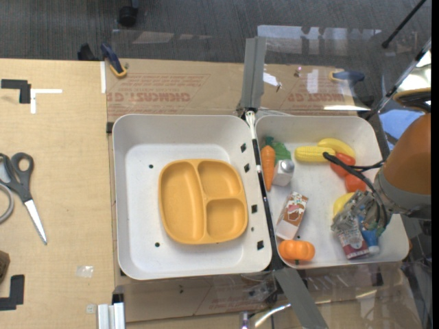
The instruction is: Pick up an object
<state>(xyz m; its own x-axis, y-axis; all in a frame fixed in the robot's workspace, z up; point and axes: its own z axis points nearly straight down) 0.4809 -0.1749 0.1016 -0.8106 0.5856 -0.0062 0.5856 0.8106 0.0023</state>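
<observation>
Camera view: the gripper (358, 214) is positioned low in the right bin (322, 125), over a crumpled pouch (351, 235) near the front right corner. Its opening cannot be determined. The approach step is judged in hand; closure on the pouch, then a lift, is required next.

yellow tray (203, 201) in left bin (130, 197); toys in right bin (322, 197)
</observation>
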